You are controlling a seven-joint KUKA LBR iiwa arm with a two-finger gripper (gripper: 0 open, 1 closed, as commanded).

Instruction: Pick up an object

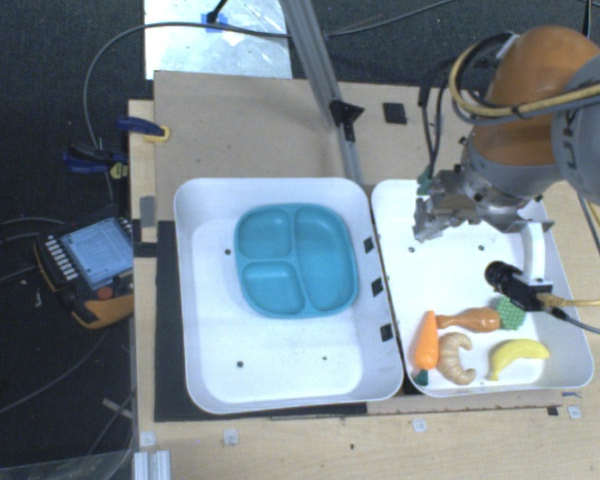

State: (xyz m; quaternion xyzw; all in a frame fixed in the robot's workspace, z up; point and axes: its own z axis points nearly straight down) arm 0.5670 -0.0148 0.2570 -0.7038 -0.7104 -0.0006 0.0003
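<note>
At the far left, off the bench on dark carpet, a small handheld controller (88, 268) with a bluish screen and orange body lies among black cables; a few clamps (115, 146) sit near the bench's left edge, one with a blue handle and yellow tip.

On the tan bench the left bin (202, 368) is a shallow white tray; inside it, toward its far half, lies a light blue divided plate (296, 259) with three compartments, flat on the bin floor. A grey metal pole (315, 53) slants from the top of the view toward the gap between the two bins.

The right bin (400, 268) sits just beside the left one, their rims almost touching. Its toys are gathered in the near right corner: an orange carrot (426, 341) standing on end at the left of the group; a tan croissant (457, 356) just beside it; a brown drumstick-like piece (474, 319) lying above them; a small green item (512, 315) at its right end; a yellow banana (515, 354) farthest right, near the rim.

The gripper (432, 218) hangs over the far part of the right bin, well apart from the toys, nothing between its fingers; whether they are spread or closed I cannot tell. Above it, the arm's orange band (540, 63) bulges, wrapped with yellow and black cables.
</note>
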